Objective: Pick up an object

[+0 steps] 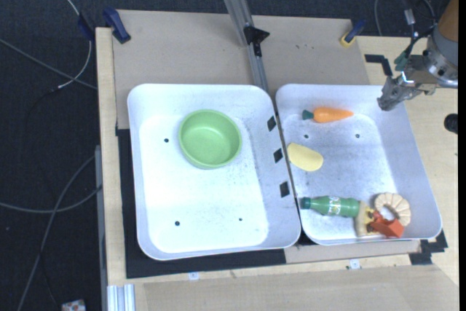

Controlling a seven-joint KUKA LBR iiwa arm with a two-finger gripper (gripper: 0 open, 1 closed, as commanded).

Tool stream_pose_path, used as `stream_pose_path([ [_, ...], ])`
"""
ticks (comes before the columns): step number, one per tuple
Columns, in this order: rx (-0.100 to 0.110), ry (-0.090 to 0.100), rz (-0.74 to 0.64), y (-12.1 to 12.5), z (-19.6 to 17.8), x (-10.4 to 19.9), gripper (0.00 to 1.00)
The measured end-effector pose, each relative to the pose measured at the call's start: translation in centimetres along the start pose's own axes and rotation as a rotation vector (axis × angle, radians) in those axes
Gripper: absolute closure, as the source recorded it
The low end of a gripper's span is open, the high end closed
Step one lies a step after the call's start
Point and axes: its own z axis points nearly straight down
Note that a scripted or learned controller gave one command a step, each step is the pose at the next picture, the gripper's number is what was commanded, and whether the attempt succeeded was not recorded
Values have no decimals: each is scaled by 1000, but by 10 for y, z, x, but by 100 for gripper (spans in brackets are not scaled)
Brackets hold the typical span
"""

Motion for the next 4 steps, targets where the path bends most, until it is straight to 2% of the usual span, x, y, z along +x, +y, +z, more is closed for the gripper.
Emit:
stream_pose_path([
  [1,16,8,-2,-22,8,51,100],
  [2,18,9,-4,-46,9,110,100],
  [4,20,9,-5,-79,-14,219,100],
])
